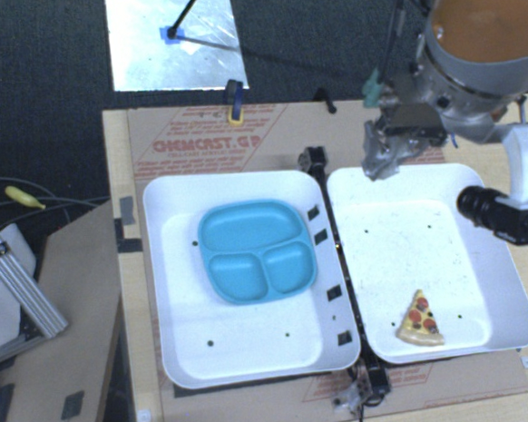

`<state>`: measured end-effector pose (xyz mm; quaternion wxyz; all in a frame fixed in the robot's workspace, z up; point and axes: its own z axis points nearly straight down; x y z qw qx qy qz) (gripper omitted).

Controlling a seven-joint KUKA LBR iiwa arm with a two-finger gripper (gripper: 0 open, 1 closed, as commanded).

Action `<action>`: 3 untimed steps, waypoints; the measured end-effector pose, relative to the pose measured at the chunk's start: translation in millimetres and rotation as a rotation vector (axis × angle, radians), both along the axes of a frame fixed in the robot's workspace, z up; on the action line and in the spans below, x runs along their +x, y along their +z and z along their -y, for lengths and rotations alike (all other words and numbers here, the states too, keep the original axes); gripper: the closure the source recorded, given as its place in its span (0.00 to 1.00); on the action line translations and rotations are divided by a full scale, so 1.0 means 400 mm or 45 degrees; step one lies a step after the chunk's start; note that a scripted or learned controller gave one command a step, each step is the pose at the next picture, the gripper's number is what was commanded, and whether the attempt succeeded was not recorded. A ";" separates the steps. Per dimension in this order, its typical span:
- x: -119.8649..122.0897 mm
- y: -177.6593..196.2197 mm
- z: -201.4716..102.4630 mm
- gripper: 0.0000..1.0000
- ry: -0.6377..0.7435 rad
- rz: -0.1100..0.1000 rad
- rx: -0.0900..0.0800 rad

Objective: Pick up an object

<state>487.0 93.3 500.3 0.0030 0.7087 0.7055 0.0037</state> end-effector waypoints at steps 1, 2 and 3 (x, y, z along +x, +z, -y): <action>-0.003 -0.107 -0.162 1.00 0.017 -0.014 0.000; 0.000 -0.073 -0.154 1.00 0.013 -0.006 0.002; 0.001 -0.045 -0.154 1.00 0.017 -0.002 0.003</action>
